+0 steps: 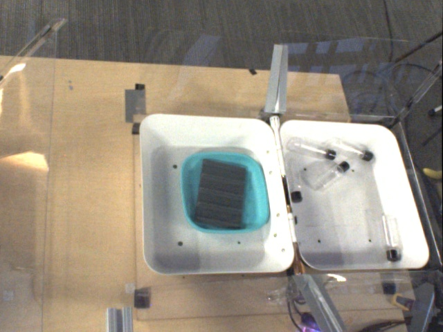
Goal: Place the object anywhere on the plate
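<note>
A teal plate (257,185) lies in the left white bin (163,185). A dark grey ribbed block (221,193) rests flat on the plate, roughly at its middle. In the right white bin (360,241) lie clear plastic tubes with black caps: two near the back (315,148) (349,149), one shorter tube (325,176) below them, and one (390,235) near the front right corner.
A small black piece (296,196) lies by the right bin's left wall. A grey metal post (276,81) rises behind the seam between the bins. Cables and brackets sit along the bench's front and right edges.
</note>
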Controlling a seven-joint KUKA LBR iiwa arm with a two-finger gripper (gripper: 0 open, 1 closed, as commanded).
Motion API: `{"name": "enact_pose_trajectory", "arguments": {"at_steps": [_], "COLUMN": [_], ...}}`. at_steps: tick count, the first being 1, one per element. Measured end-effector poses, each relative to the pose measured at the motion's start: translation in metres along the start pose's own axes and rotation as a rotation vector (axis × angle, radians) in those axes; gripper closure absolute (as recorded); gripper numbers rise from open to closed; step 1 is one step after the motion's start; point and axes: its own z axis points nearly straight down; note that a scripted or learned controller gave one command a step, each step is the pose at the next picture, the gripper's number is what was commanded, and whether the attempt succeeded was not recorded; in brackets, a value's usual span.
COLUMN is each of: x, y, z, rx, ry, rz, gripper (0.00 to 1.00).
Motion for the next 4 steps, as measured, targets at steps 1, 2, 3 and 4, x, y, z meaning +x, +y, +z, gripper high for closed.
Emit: {"name": "enact_pose_trajectory", "arguments": {"at_steps": [1, 2, 3, 4], "x": [0.0001, 0.0001, 0.0002, 0.0002], "y": [-0.0002, -0.0002, -0.0003, -0.0004], "z": [0.0002, 0.0003, 0.0003, 0.0004], "rx": [0.000, 0.000, 0.001, 0.001], "ry": [-0.001, -0.001, -0.001, -0.002], "rz": [-0.001, -0.001, -0.001, -0.002], "gripper": [0.00, 0.00, 0.00, 0.00]}}
